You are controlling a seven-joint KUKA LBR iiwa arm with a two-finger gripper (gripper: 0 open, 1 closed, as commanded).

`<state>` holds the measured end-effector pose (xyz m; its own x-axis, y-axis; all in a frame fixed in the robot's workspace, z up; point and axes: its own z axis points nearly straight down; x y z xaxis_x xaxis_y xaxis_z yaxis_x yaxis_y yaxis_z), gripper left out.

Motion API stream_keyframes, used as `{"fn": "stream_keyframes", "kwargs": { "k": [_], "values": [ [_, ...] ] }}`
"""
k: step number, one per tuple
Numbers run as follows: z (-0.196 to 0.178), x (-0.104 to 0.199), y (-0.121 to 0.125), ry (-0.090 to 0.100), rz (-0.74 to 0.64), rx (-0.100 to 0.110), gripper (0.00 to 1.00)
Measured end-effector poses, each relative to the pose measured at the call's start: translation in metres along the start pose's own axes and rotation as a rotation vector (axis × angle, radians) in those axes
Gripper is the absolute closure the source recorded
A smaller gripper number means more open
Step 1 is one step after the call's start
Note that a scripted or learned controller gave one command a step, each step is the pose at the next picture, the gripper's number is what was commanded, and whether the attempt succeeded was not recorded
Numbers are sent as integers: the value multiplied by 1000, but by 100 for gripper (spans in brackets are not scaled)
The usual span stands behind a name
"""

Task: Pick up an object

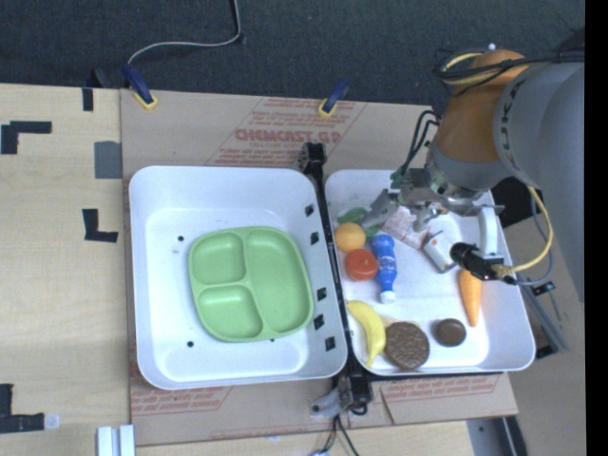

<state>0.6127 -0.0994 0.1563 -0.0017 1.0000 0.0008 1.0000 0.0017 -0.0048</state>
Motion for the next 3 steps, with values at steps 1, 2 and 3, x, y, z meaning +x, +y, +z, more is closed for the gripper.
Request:
{"fn": "stream_keyframes", "kwargs": {
  "k": [1,2,3],
  "values": [
    [44,2,2,-1,1,-5,0],
    [70,5,6,-1,2,-5,0],
    [61,4,7,-3,1,-7,100]
  ]
}}
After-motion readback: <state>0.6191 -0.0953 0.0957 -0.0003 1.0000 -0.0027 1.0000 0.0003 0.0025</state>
